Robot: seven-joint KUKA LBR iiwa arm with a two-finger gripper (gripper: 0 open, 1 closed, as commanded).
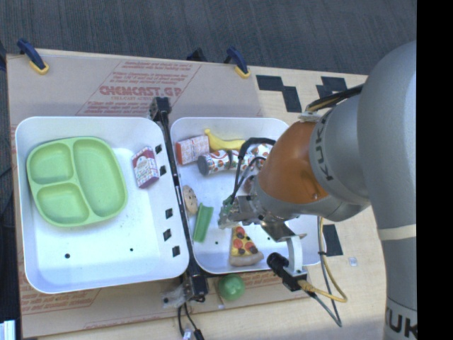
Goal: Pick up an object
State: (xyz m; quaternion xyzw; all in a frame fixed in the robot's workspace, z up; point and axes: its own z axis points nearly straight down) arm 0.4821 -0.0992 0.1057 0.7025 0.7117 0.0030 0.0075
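- Gripper hangs low over the right bin, near its centre; the wrist hides the tips, so I cannot tell how far it is open or whether it has hold of anything.
- At 6 o'clock from the gripper, very near, a pizza slice toy lies on the bin floor.
- At 9 o'clock lies a green block, and beyond it a brown cookie by the bin wall.
- At 12 o'clock are a small can, a yellow banana and a red-white carton.
- Left bin has a green divided plate and a small red packet.
- A green ball sits outside the right bin, at 6 o'clock.
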